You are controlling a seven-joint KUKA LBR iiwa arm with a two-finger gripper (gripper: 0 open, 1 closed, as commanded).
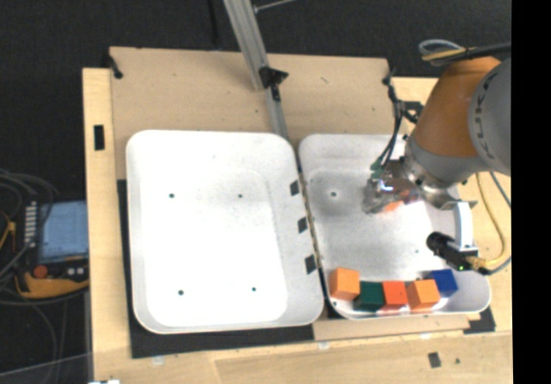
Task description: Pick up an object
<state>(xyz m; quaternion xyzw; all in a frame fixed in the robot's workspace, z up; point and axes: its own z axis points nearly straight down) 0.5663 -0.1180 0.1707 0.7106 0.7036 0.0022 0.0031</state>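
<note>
1. The arm [461, 120] reaches in from the right over the right bin [344, 167], and its gripper [381, 193] sits low over the bin's middle, well apart from the blocks along the near wall

2. Whether the gripper is spread or pressed together I cannot tell; the wrist hides it, and a small reddish patch just under the tip is too blurred to name

3. The things to pick lie in a row against the near wall of the right bin: an orange block [346, 281], a green block [371, 294], a second orange block [395, 293], a third orange block [423, 293] and a blue block [444, 281], each touching or just beside its neighbour

4. The left bin [211, 227] holds nothing to grasp, so the work belongs in the right one

5. To do this step well, I judge the end blocks the best targets, since each has one free side for a finger

6. Come down straight, with the grip turned across the row so it does not jam between neighbours

7. The wall is close, so a tilted approach risks nudging the row instead of gripping
</note>
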